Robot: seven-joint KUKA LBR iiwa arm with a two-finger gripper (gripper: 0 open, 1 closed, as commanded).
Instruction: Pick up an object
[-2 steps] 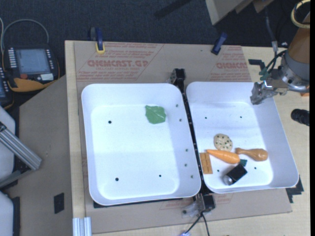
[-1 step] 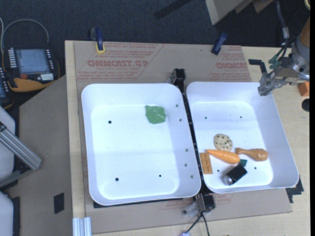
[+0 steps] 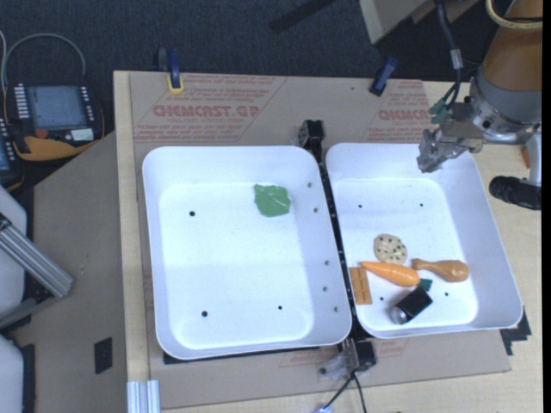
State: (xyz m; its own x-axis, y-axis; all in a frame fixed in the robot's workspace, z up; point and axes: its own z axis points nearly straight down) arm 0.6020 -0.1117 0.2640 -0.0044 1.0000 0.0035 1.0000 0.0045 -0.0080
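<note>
A: What is found nearest the front edge of the right bin (image 3: 491,256)?

B: A small black object (image 3: 412,305) is seen near the front edge, with an orange carrot (image 3: 392,273) just behind it, its long axis running left to right. A brown wooden piece (image 3: 443,269) and a spotted cookie (image 3: 390,248) lie close by.

A: And the left bin (image 3: 172,256)?

B: A green piece (image 3: 272,200) is set near its far edge.

A: Where is the gripper (image 3: 435,157) placed?

B: Above the right bin's far edge. Nothing is seen between its fingers; how far they are parted cannot be told. The cluster lies toward the front edge from it.
</note>
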